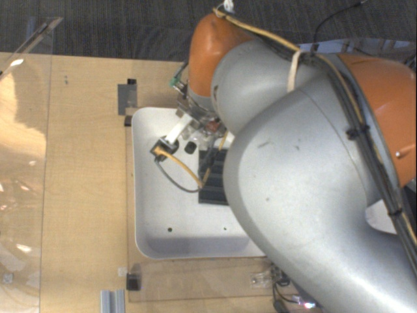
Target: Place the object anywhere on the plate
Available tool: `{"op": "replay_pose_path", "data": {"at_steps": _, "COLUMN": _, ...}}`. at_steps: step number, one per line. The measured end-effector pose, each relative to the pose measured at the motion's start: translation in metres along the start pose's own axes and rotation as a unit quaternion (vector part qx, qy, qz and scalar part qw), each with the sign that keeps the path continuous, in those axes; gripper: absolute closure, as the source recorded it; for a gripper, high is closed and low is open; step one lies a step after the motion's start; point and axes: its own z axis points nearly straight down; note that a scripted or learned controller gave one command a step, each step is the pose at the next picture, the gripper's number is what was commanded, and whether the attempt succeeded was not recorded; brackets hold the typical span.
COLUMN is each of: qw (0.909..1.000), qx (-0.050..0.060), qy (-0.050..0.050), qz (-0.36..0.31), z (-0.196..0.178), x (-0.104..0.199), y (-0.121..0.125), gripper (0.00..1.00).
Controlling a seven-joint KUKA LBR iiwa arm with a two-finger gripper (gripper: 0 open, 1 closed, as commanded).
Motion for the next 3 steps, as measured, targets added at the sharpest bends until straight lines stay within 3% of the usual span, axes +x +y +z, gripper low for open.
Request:
{"op": "replay_pose_path", "data": {"at_steps": 1, "qw": 0.9821, "qx": -0.002, "qy": 0.003, "qz": -0.189, "z": -0.101, "x": 0.046, "y": -0.030, "gripper": 1.00}}
{"op": "replay_pose_path", "data": {"at_steps": 2, "qw": 0.9702, "qx": -0.002, "qy": 0.003, "qz": -0.242, "z": 0.035, "x": 0.051, "y": -0.027, "gripper": 1.00}}
{"op": "replay_pose_path", "data": {"at_steps": 3, "qw": 0.9667, "qx": -0.004, "qy": 0.006, "qz": -0.256, "z": 0.043, "x": -0.012, "y": -0.100, "gripper": 1.00}}
